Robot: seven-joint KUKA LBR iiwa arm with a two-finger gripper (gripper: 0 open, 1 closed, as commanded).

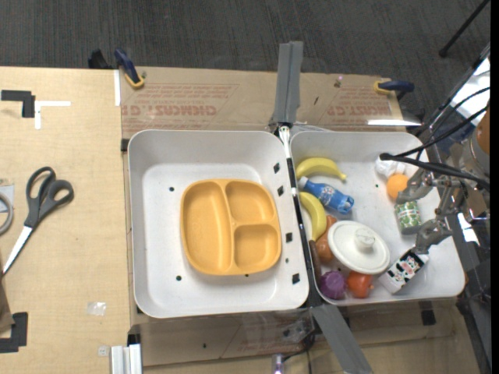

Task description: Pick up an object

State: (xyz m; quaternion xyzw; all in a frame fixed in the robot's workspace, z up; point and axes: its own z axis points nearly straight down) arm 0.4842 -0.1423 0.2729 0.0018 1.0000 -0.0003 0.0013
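My gripper (419, 218) reaches in from the right, low over the right bin (444, 283). Its two fingers are spread apart, so it is open. A small jar with a green label (407, 214) stands at the fingertips, roughly between them; I cannot tell whether they touch it. An orange ball (398, 185) lies just behind the jar. A black-and-white carton (405, 269) lies just in front of the lower finger. Further left in the bin are two bananas (320, 167), a blue bottle (327, 195), a white lidded pot (359, 245), a purple piece (333, 284) and a red-orange fruit (359, 284).
The left bin (156, 271) holds an orange divided plate (231, 226). A grey bar (290, 80) runs back from the wall between the bins. Scissors (37, 201) lie on the bench at the far left. Dark cables (437, 135) hang above the right bin's far corner.
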